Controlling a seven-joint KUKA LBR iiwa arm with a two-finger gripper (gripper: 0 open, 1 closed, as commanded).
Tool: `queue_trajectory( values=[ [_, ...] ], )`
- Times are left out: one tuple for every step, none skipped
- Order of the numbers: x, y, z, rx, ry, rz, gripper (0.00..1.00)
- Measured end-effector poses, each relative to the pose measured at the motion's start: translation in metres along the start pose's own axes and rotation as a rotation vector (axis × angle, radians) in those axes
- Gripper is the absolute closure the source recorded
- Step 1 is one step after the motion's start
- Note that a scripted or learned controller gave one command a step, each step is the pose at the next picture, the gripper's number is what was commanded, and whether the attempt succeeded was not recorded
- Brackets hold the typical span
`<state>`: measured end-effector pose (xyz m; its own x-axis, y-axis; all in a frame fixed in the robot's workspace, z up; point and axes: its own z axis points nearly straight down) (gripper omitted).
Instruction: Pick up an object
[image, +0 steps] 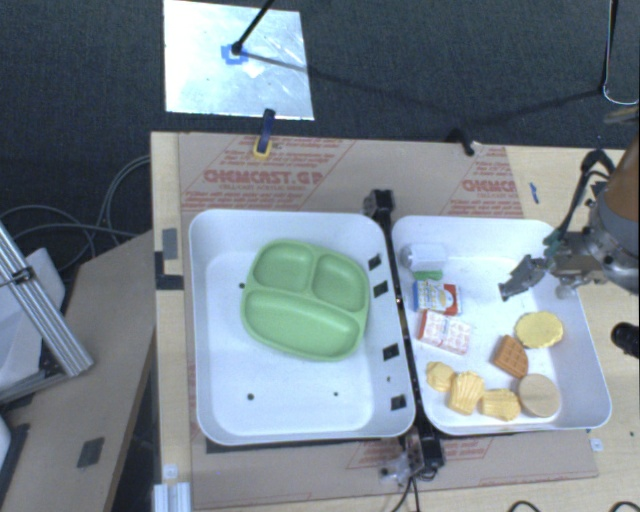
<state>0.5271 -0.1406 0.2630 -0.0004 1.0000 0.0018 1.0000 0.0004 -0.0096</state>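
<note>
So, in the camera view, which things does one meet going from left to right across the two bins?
Green three-compartment plastic plate in the left white bin → red-and-white packet in the right white bin → brown waffle-shaped piece → round yellow piece → gripper.

End effector (520, 278) hovers over right bin (590, 375) beside yellow disc (539, 328).

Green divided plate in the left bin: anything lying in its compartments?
Nothing visible in the green divided plate: all three compartments look bare. It sits flat in the left bin; whatever lies beneath the plate is covered.
</note>
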Motion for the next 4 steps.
queue_trajectory(
  values=[
    [0.0, 0.002, -0.006, -0.012, -0.002, -0.003, 0.0],
    [-0.003, 0.006, 0.037, -0.007, -0.001, -0.001, 0.0],
    [-0.01, 0.012, 0.096, -0.006, -0.001, 0.0, 0.0],
    [-0.01, 0.015, 0.159, -0.006, -0.001, 0.0, 0.0]
  ],
)
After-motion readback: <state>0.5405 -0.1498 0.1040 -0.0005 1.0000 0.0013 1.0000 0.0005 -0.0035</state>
